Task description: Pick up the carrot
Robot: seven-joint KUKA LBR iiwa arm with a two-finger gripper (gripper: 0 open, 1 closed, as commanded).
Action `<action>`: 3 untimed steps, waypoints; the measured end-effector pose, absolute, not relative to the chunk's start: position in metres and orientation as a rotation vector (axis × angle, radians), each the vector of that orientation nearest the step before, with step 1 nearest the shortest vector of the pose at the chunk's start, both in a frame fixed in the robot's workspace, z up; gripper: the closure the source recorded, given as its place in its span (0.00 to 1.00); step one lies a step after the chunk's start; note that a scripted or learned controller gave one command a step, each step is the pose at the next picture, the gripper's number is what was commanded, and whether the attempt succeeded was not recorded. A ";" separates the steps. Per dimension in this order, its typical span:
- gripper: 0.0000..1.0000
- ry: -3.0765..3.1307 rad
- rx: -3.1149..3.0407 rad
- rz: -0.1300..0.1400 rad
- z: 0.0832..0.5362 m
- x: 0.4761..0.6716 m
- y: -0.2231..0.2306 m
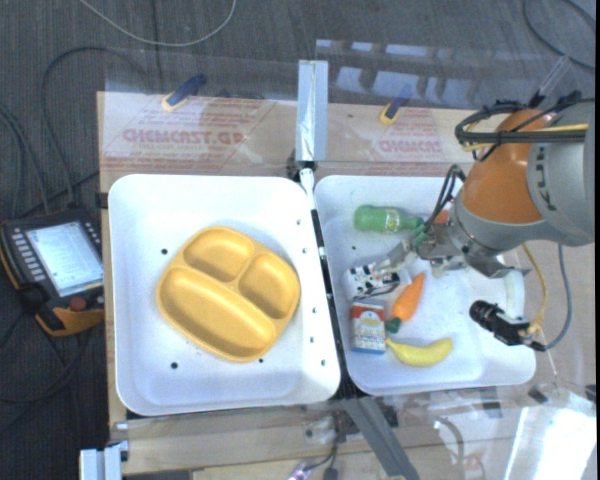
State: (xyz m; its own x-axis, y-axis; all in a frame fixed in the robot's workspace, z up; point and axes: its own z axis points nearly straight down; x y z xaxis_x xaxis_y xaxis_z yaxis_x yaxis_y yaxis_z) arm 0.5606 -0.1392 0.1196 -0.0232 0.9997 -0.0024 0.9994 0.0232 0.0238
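Observation:
The carrot (410, 296) is small and orange with a green stub at its lower end. It lies tilted in the middle of the right bin (480, 368). My gripper (427, 244) hangs just above and to the right of the carrot's upper tip, under the grey wrist and its orange band (500, 183). I see nothing lifted off the bin floor.
In the right bin a green bottle (385, 218) lies at the back, a black and white item (373, 278) left of the carrot, a red carton (369, 328) and a banana (420, 350) at the front. A yellow divided plate (230, 290) sits in the left bin (140, 218).

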 end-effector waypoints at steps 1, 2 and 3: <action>0.00 2.488 1.826 0.057 0.111 0.551 -0.146; 0.00 2.462 1.867 0.055 0.110 0.531 -0.175; 0.00 2.723 1.526 0.006 0.091 0.490 -0.171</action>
State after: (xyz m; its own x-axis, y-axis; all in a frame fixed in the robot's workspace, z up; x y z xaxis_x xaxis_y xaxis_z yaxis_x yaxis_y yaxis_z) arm 0.4901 -0.1714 0.0912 -0.5220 0.8528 -0.0162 0.8527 0.5222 0.0133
